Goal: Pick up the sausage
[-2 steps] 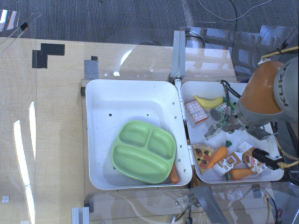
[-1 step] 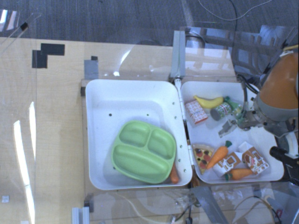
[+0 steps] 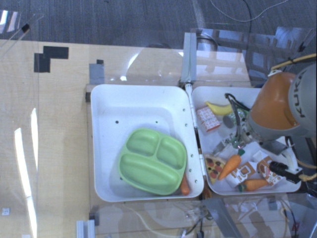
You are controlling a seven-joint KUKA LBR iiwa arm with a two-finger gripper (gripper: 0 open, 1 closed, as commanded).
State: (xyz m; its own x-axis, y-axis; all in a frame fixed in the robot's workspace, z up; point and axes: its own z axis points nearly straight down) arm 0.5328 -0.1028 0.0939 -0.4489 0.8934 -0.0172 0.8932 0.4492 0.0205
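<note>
A single fixed camera looked down at a slant from above the pale wooden bench (image 3: 44, 148), set far enough back to take in both shallow white plastic bins (image 3: 99, 133) side by side. It faced toward the dark grey carpeted floor (image 3: 124, 14) along the top of the frame. The grey arm with its orange band (image 3: 275, 105) entered from the right, over the right-hand bin.

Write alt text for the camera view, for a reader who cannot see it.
A grey and orange robot arm reaches from the right into the right bin, its gripper low among toy foods: a banana, two carrots, a pizza slice and small cartons. The left bin holds a green divided plate, with a sausage against its right edge.
</note>
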